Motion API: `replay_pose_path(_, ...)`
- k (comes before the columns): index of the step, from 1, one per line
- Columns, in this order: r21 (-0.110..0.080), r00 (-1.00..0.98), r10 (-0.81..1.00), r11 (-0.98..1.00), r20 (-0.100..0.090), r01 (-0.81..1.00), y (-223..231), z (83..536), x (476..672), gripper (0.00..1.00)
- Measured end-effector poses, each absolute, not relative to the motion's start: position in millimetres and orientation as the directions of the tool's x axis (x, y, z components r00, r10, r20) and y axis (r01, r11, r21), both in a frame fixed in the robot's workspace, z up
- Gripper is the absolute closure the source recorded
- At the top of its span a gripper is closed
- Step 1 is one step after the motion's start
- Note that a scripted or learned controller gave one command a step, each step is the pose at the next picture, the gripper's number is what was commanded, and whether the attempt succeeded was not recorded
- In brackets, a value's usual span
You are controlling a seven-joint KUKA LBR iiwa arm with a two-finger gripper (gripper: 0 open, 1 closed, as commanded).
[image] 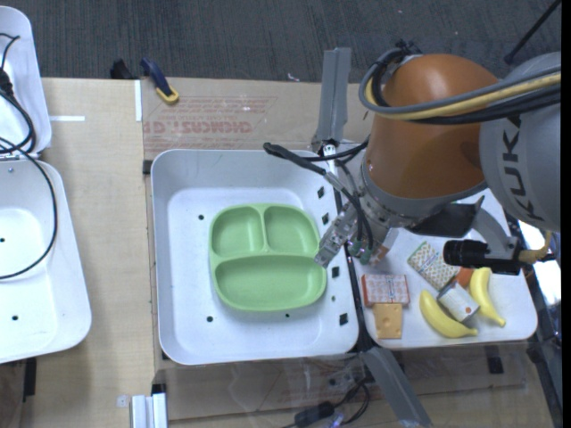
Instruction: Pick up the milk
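Two shallow white bins side by side on the bench.

In the left bin (178, 239) — one green plate (268, 257) with three compartments, lying flat near the middle.

In the right bin (520, 310) — a tight group of food things, partly hidden under the arm. Counted: two bananas, one milk, one red-and-white packet (385, 288), one orange square cracker (388, 319), one checkered packet (428, 264).

Milk (459, 303): a small white carton, lying tilted between the front banana (443, 317) and the back banana (486, 294), close against both. Touching them or not — hard to say.

Gripper (343, 239): low over the place where the inner rims of the two bins meet, just beside the right edge of the green plate. Open or closed — cannot tell from this angle. No object seen in its grip. Apart from the milk, with the red-and-white packet lying between them.
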State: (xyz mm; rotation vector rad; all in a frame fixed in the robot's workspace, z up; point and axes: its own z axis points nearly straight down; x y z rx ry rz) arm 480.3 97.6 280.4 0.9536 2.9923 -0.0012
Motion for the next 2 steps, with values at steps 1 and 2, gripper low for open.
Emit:
replay_pose_path(1,-0.001,-0.815,0.579,0.815,-0.002,0.579,97,289,481.5,1.00)
replay_pose_path(2,0.000,-0.986,0.167,0.986,0.000,0.167,58,266,478.8,1.00)
